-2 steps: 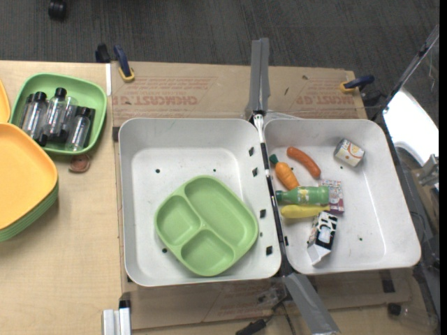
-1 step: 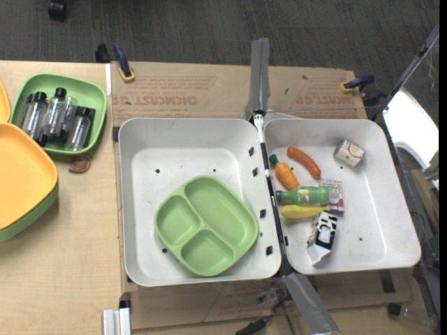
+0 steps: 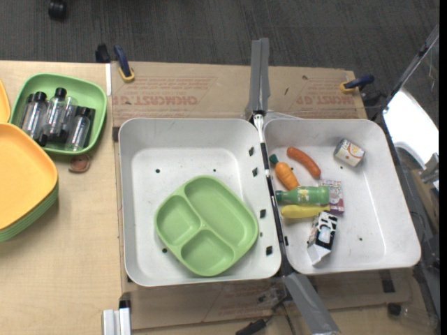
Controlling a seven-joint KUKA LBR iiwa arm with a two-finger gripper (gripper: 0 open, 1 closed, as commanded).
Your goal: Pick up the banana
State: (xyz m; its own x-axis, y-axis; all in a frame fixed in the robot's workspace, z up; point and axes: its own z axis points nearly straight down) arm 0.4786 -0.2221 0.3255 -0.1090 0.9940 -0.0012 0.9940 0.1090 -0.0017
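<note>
Banana [image 3: 299, 213] lies flat in the right bin [image 3: 391, 246], near its left wall, touching the green bottle [image 3: 302, 196] just behind it, with a black-and-white packet [image 3: 323, 233] just in front. Carrot [image 3: 285, 175] and red sausage [image 3: 304, 161] sit farther back, a small carton [image 3: 349, 152] toward the back right. Left bin [image 3: 140, 166] holds a green divided plate [image 3: 206, 225].

One fixed camera looks down on my bench [image 3: 70, 271] from above at a slant, far enough back to take in both white bins: the left bin [image 3: 140, 145] and the right bin [image 3: 391, 222], with floor beyond
</note>
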